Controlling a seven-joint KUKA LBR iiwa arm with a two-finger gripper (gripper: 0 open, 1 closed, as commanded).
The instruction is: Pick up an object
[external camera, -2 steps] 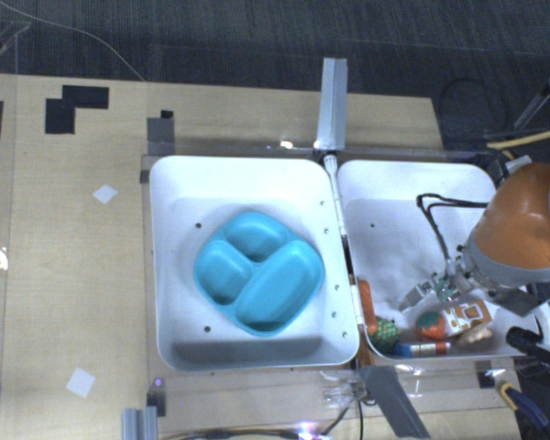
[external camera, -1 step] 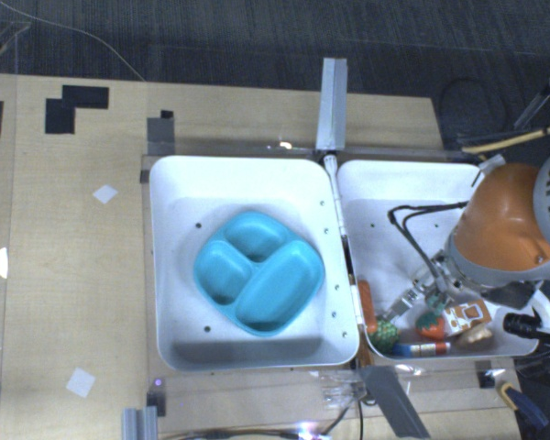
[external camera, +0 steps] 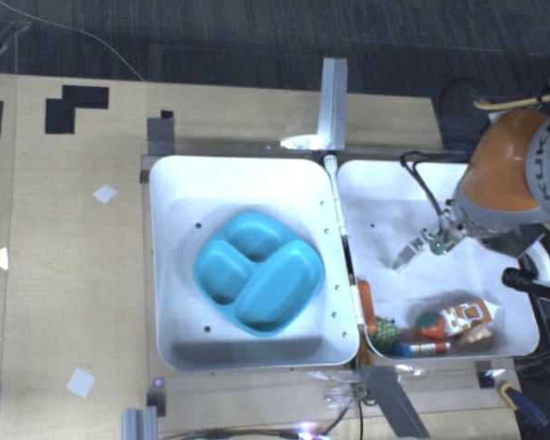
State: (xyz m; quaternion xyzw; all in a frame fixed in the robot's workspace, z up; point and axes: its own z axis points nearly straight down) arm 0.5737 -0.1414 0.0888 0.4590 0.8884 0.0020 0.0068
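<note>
My gripper (external camera: 405,256) hangs over the middle of the right bin (external camera: 385,200), reaching in from the right under the grey and orange arm (external camera: 504,168). Nothing shows in its grasp. Several small objects lie along the bin's near edge: an orange carrot-like piece (external camera: 366,302) by the left wall, a green and orange toy (external camera: 385,332), a red and blue marker (external camera: 422,347), an orange round fruit (external camera: 430,321) and a small orange and white carton (external camera: 466,315). The gripper is above and apart from this cluster.
The left bin (external camera: 179,200) holds a blue divided plate (external camera: 258,271) in its middle. A metal post (external camera: 334,104) stands behind the wall between the bins. A black cable (external camera: 426,177) loops from the arm over the right bin's far side.
</note>
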